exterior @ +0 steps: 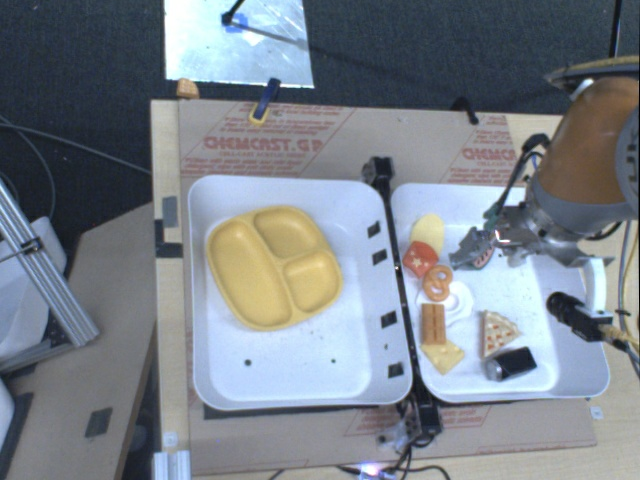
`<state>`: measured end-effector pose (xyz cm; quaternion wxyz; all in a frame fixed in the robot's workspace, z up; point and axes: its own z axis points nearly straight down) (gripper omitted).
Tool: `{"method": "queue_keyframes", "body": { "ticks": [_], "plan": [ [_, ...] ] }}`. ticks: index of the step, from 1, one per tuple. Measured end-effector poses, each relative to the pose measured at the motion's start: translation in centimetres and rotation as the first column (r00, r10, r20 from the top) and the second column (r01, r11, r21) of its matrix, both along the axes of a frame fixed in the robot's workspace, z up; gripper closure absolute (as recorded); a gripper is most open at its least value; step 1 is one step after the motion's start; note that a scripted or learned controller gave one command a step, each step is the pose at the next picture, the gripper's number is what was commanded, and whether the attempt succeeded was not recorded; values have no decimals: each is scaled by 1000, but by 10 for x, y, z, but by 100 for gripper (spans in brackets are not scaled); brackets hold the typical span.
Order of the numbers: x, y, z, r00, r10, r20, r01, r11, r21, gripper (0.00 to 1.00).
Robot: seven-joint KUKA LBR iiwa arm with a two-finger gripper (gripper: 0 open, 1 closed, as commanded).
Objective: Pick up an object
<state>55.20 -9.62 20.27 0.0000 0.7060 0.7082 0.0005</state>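
Observation:
The right bin (575, 368) holds several toy food pieces: a pale yellow fruit (428, 231), a red tomato (420, 256), an orange pretzel ring (437, 284), a white disc (458, 304), an orange cracker stick (432, 323), a yellow cheese wedge (446, 356), a pizza slice (497, 331) and a dark cylinder (512, 364). My gripper (476, 251) hangs low over this bin's upper middle, just right of the tomato and above the pretzel. A small reddish spot shows at its tip, too small to identify.
The left bin (230, 363) carries a yellow divided plate (275, 265). A black divider with clips (392, 268) runs between the bins. Cardboard (330, 138) lies under both bins, with a shiny metal sheet (238, 26) behind it. An aluminium frame (40, 278) stands at left.

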Motion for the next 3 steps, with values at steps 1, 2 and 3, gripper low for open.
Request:
{"method": "queue_keyframes", "body": {
  "ticks": [1, 2, 3],
  "plan": [
    [24, -105, -112, 1000, -9, -2, 9, 1000, -5, 0],
    [-41, -76, -120, 1000, -3, -6, 3, 1000, 2, 0],
    [-37, -77, -108, 1000, -2, 3, 2, 1000, -1, 100]
  ]
}}
